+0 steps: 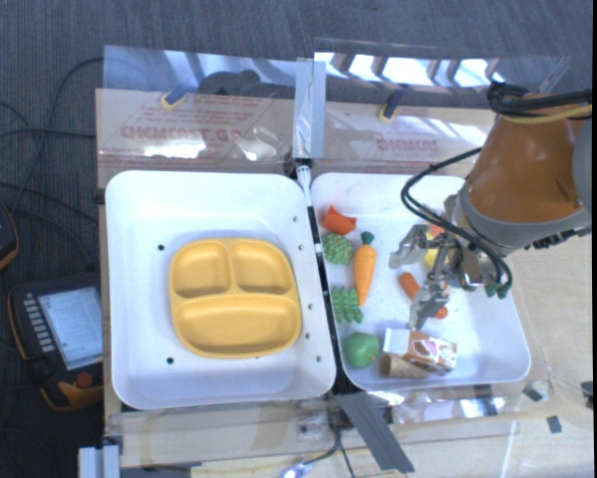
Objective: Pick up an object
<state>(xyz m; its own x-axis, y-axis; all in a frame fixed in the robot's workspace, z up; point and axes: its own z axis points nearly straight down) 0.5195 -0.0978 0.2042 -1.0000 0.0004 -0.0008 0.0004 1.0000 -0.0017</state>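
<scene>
The task names no particular object; the candidates lie in the right bin (pixel 512 352). A toy carrot (pixel 364 268) lies near the bin's left wall, green top pointing away from the camera. Beyond it, toward the far left corner, sits an orange-red pepper-like piece (pixel 338 221). A dark green leafy piece (pixel 336 249) lies just left of the carrot, and a lighter green bumpy vegetable (pixel 346 305) lies just on its near side. A round green fruit (pixel 361 348) rests by the near wall. Beside it, to the right, a small brown and white carton (pixel 421 356) lies on its side. A small red-orange piece (pixel 409 285) lies near the bin's middle.

The gripper (pixel 434 289) hangs over the middle of the right bin, just right of the small red-orange piece and above the carton. Its fingers cannot be made out clearly; whether they are spread or closed cannot be told, and no object is visibly between them. Something yellow shows beside the mechanism; its identity is unclear.

The left bin (pixel 139 207) holds a yellow three-compartment tray (pixel 236 297). Both bins sit on the worktop (pixel 218 127).
</scene>
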